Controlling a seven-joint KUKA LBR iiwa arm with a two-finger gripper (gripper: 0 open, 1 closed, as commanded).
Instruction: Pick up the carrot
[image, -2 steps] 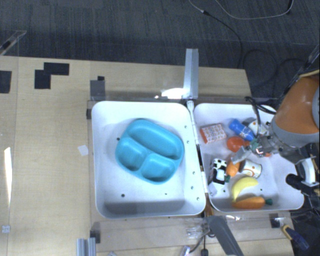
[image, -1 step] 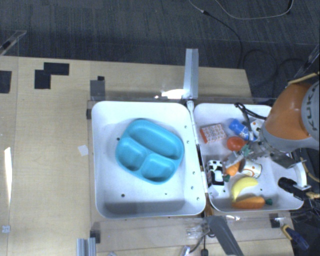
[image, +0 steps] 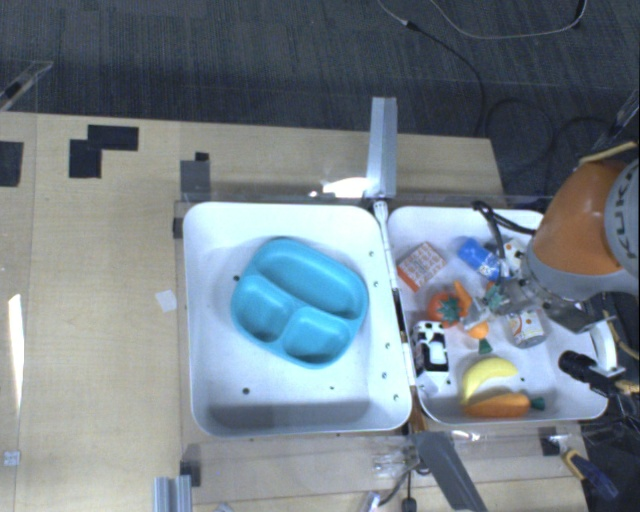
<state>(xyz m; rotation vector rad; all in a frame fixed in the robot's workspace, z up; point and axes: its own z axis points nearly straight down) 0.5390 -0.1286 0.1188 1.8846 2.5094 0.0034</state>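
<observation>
Two white bins (image: 200, 300) on wooden bench (image: 90, 330)

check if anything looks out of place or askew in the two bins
Nothing looks spilled or damaged. The blue divided tray lies skewed to the left bin's walls, and the toys, including the carrot beside the banana, lie jumbled in the right bin.

We see the grey arm (image: 600, 225) with its orange band entering from the right, its gripper (image: 500, 295) lowered at the scene's right.
</observation>
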